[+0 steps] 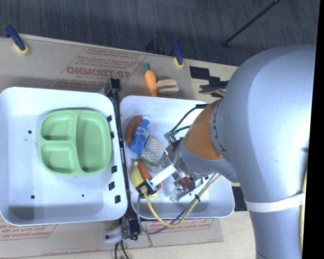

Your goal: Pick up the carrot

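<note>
The carrot [149,81] is seen on the counter [56,58] beyond the right bin's [158,102] far edge, near red "CHEMCAST" print. Whether the fingers [181,184] are open cannot be told.

Orange carrot [150,82], green tip rearward; lying on bench [95,60] just behind right bin [171,111].

The left bin [16,160] and right bin [163,107] look like smooth white plastic with a mild sheen. The green plate [75,142] is matt plastic, pretty sure. The bench [94,66] is dull brown cardboard with red print. The carrot [150,82] looks like slick orange plastic, and the arm [268,117] has a smooth satin-grey shell.
</note>
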Robot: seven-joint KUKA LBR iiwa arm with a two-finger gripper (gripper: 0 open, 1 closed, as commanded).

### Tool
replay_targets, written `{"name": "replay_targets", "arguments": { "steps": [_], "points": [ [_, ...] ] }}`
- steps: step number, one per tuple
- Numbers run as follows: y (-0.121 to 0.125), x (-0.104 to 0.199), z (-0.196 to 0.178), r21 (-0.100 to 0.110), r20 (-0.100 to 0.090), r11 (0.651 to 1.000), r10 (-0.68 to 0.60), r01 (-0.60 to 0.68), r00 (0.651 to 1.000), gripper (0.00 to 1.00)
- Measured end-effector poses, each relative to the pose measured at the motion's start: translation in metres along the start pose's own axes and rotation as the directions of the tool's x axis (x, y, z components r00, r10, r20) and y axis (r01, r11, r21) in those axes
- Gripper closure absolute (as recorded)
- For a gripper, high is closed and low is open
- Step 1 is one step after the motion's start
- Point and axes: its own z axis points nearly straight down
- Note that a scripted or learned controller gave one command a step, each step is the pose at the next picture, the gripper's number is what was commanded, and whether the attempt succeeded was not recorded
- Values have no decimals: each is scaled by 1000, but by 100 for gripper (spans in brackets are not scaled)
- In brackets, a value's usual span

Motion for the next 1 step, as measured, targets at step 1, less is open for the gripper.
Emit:
{"name": "replay_targets", "arguments": {
  "steps": [1],
  "points": [
    [-43, 78, -94, -1, -3, 999, 54, -54, 999, 0]
  ]
}}
